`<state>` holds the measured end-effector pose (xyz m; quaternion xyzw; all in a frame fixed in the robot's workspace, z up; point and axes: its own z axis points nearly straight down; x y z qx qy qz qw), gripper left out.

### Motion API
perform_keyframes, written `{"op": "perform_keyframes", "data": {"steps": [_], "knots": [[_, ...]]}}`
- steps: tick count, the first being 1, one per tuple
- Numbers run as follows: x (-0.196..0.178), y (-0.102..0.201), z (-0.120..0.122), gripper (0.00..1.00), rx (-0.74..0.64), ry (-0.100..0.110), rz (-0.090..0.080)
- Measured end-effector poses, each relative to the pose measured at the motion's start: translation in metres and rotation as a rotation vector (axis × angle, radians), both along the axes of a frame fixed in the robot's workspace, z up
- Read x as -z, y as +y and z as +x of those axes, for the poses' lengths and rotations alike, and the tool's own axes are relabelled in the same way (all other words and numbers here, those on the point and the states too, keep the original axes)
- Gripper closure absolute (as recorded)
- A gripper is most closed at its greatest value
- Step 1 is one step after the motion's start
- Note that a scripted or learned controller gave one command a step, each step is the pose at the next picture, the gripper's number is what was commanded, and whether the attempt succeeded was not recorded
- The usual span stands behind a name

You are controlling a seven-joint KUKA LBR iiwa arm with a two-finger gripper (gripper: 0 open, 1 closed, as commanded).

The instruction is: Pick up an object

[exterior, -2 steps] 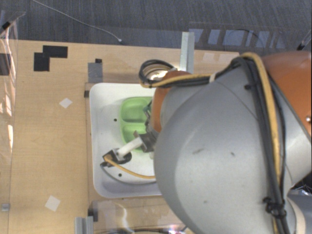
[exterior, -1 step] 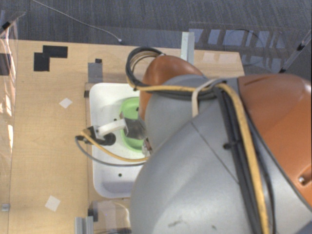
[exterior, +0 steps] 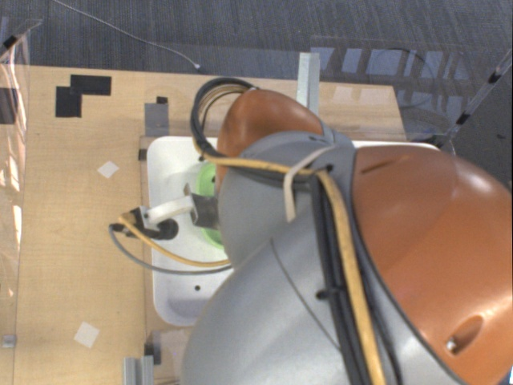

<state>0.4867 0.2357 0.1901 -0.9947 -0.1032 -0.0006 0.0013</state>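
The bulky grey-and-orange arm (exterior: 361, 255) is hiding most of a bright green rounded object (exterior: 208, 181) lying in the shallow white bin (exterior: 168, 163). It is probably light, smooth plastic, best pinched across its middle. The gripper's state I cannot tell.

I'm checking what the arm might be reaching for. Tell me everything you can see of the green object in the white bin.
Only slivers of the bright green object show, in the shallow white bin: one rounded patch, and another lower down at the arm's edge. It looks smooth, like plastic; its full shape cannot be told. The grey arm with the orange band covers the rest. A dark wrist part and a white fitting overlap it in view; whether anything touches it cannot be told.
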Motion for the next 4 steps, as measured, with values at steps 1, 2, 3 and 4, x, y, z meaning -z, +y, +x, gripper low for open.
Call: {"op": "perform_keyframes", "data": {"steps": [1, 2, 3, 4], "knots": [[-0.195, -0.005, 0.006, 1.00, 0.011, -0.009, 0.008], [-0.094, -0.015, 0.001, 1.00, 0.007, 0.004, -0.008], [-0.033, -0.007, 0.000, 1.00, -0.340, 0.002, -0.005], [-0.266, -0.032, 0.002, 1.00, 0.004, -0.006, 0.001]]}}
